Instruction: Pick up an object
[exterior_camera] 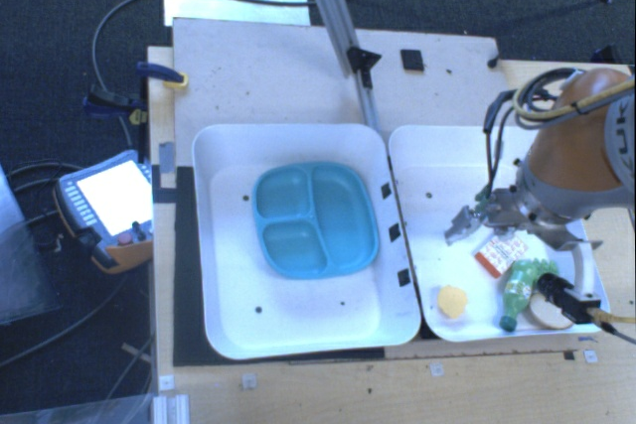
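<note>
I am hovering my claw (463,227), fingers apart and empty, in the right bin (437,164) beside the red-and-white packet (497,253), judging it light, flat, best pinched across its edges.

No words or numbers can be read; the red and white packet (500,251) has print too small to read

2 white bins (298,146), 1 blue tray (316,218), 1 green bottle (521,285), 1 yellow ball (453,301).
</note>
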